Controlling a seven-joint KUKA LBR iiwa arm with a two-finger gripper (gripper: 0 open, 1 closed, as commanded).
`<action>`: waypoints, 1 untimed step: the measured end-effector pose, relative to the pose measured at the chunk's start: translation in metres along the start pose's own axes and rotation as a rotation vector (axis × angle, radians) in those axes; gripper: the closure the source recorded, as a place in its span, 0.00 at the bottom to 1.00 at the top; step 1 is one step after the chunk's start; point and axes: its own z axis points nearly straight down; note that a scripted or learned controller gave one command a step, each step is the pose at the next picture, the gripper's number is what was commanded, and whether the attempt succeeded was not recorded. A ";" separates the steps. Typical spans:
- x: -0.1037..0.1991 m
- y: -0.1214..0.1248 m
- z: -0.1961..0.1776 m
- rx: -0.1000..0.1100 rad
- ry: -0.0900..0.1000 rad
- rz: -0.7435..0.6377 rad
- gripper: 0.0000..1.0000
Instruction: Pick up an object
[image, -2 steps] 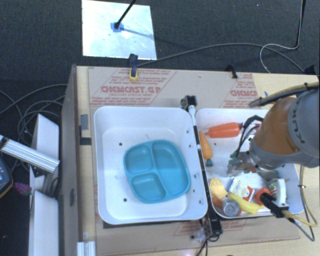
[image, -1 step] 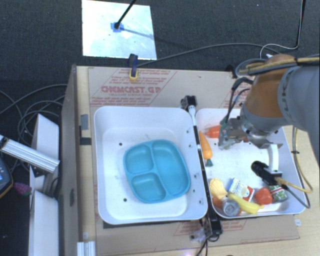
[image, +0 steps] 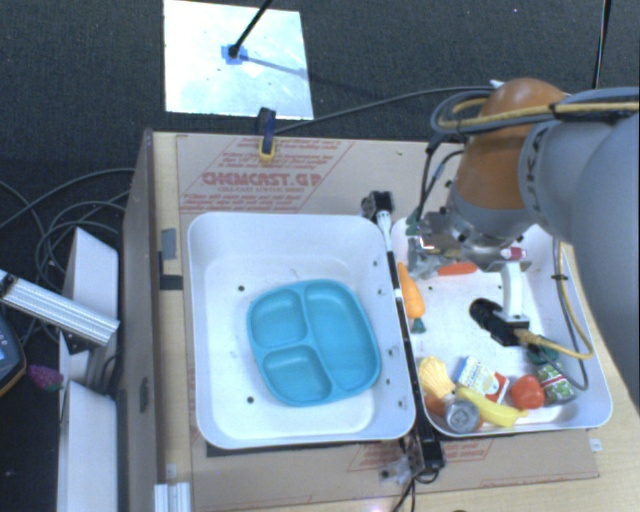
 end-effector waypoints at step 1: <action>-0.030 0.003 -0.014 0.000 -0.002 0.004 1.00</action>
